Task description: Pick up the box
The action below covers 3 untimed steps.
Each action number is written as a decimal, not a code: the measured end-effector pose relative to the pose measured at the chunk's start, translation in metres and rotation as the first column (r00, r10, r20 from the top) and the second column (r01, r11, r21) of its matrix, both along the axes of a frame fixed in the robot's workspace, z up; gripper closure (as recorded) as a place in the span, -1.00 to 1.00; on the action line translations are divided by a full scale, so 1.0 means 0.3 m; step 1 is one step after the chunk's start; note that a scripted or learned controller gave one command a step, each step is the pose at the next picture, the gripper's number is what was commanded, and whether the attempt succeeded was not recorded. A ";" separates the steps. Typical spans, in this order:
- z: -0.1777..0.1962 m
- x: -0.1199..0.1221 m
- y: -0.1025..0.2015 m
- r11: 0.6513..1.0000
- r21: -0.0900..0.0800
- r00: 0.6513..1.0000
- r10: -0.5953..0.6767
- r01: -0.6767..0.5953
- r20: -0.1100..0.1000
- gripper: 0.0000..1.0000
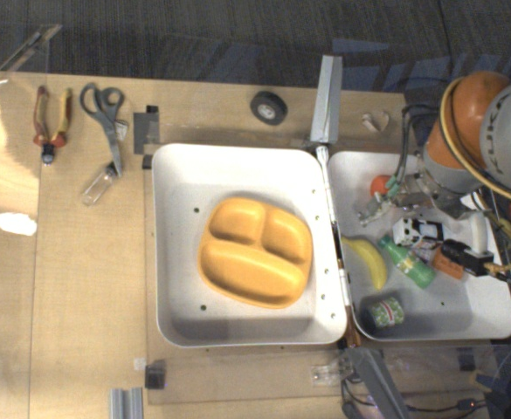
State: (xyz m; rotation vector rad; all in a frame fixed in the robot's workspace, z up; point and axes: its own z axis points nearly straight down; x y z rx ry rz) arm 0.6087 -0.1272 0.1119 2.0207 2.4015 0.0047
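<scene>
Nearest, on the pale worktop (63, 278), stand the two bins. At the front of the right bin (465, 317) a squat dark-green can (383, 311) lies on its side. Just behind it are a banana (369, 260) and a green bottle (410, 264), which lie close together.

Beside the bottle, toward the arm, is a small orange block that I take to be the box (452, 266). It is partly covered by the robot's own gear, so its full outline is unclear.

A little farther back the pincer (386, 206) hangs low over the bin, near a small red thing (379, 184). I cannot tell whether the pincer is open or shut, and nothing can be seen held in it.

The left bin (176, 234) holds one large yellow moulded piece (257, 251). Beyond the bins, on the far worktop, lie a tape roll (269, 107), scissors (107, 120) and pliers (50, 120).

The box looks light and stiff, probably card, so it would crush if squeezed hard. Its flat sides should grip well. It is best taken across its narrow width from above, clear of the bottle, which is likely to roll if nudged.
</scene>
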 end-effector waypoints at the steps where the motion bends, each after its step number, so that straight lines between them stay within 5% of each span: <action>1: -0.076 0.126 -0.037 0.954 0.025 0.952 0.299 -0.298 -0.064 -1.00; 2: -0.035 0.140 -0.056 0.953 -0.001 0.952 0.302 -0.302 -0.043 1.00; 3: 0.251 0.206 0.181 0.999 -0.001 0.999 0.046 -0.046 0.004 1.00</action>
